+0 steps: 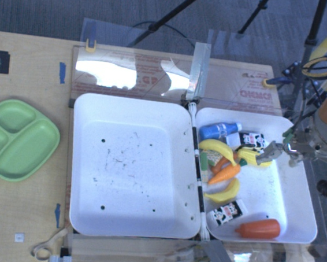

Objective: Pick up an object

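While the arm reaches in from the right, its gripper (pixel 274 154) sits over the right bin (pixel 296 194), upper part, w/ a small yellow object (pixel 253 158) between the fingers (pixel 272 149), which are closed on it. Rel. to the carrot (pixel 224 173) mid-bin: blue bottle (pixel 219 130) above it, banana (pixel 218 148) just above, touching; second banana (pixel 227 191) just below; cow-print carton (pixel 226 212) lower; red pepper (pixel 258 227) lower right; another cow-print carton (pixel 251 141) upper right. Left bin (pixel 131 165) lies left of the carrot; green divided plate (pixel 14 139) far left on the tabletop (pixel 21 211).
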{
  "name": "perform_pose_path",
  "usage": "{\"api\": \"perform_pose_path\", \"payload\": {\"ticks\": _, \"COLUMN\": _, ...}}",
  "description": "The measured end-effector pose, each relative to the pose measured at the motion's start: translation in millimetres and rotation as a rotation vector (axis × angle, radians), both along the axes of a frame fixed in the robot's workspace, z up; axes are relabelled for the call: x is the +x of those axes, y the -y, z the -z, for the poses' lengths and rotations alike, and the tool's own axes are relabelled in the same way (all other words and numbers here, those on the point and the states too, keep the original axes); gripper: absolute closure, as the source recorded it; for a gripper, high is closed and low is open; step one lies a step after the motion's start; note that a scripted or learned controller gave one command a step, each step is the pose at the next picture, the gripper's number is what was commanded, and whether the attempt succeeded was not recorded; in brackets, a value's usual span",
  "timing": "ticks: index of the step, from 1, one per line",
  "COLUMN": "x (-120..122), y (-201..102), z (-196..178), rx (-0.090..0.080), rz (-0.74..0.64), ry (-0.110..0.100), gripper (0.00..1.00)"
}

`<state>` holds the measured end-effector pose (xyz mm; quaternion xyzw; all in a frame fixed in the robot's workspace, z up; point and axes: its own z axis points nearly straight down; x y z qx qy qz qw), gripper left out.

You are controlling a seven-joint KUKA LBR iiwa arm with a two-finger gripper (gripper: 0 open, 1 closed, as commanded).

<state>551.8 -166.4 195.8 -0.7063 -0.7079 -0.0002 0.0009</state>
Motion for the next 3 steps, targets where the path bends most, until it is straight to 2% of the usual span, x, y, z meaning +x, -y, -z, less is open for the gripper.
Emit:
{"api": "perform_pose_path", "payload": {"ticks": 1, "x": -72.5, "y": -33.0, "z": 43.4, "rx": -0.001, "rz": -0.07, "ry": 0.001, "gripper": 0.0}}
{"api": "perform_pose_path", "payload": {"ticks": 2, "x": -17.4, "y": -69.8, "z": 108.6, "rx": -0.003, "rz": -0.364, "ry": 0.008, "gripper": 0.0}}
{"api": "perform_pose_path", "payload": {"ticks": 3, "x": 10.8, "y": -66.2, "z": 108.8, "rx": -0.004, "rz": -0.565, "ry": 0.008, "gripper": 0.0}}
